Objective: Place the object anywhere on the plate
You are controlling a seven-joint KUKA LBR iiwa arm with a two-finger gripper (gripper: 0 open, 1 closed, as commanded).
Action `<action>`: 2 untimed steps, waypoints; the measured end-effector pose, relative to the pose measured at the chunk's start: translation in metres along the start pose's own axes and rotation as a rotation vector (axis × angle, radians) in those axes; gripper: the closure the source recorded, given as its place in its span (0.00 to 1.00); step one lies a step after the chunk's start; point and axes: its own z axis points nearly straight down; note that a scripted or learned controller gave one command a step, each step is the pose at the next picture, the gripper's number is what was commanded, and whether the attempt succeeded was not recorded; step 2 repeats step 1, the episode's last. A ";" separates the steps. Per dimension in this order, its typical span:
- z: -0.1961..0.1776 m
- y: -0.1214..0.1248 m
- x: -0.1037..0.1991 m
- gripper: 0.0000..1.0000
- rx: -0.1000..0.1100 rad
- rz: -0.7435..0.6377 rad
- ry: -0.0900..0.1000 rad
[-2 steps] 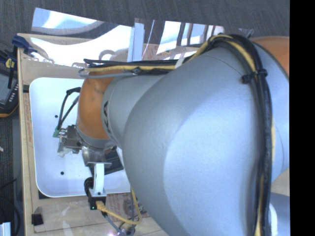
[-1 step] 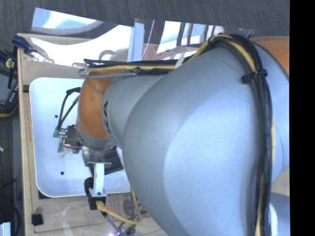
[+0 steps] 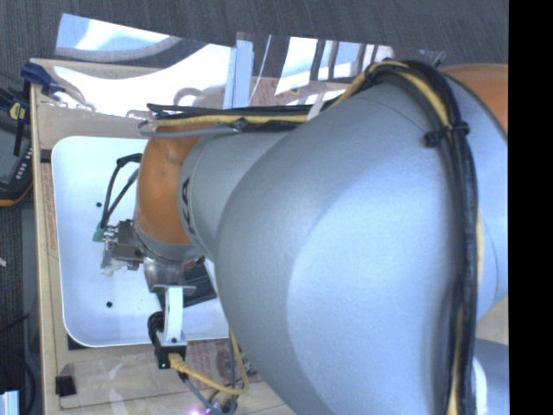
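My grey arm (image 3: 346,249) covers most of the view and hides the right bin. Its orange wrist band (image 3: 160,188) hangs over the left white bin (image 3: 73,232). Below the band, the gripper (image 3: 119,251) sits low over the bin's middle, pointing left. A dark flat shape (image 3: 200,285) peeks out under the wrist near the bin's right side; what it is cannot be made out. No plate can be picked out.
Two small dark specks (image 3: 110,303) lie on the bin floor. Black and yellow cables (image 3: 225,121) run along the arm above the bin. A wooden bench edge (image 3: 104,374) frames the bin's front, and dark gear (image 3: 13,158) sits at the far left.
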 end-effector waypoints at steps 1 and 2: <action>0.000 0.000 0.000 0.00 0.000 0.000 0.000; 0.000 0.000 0.000 0.00 0.000 0.000 0.000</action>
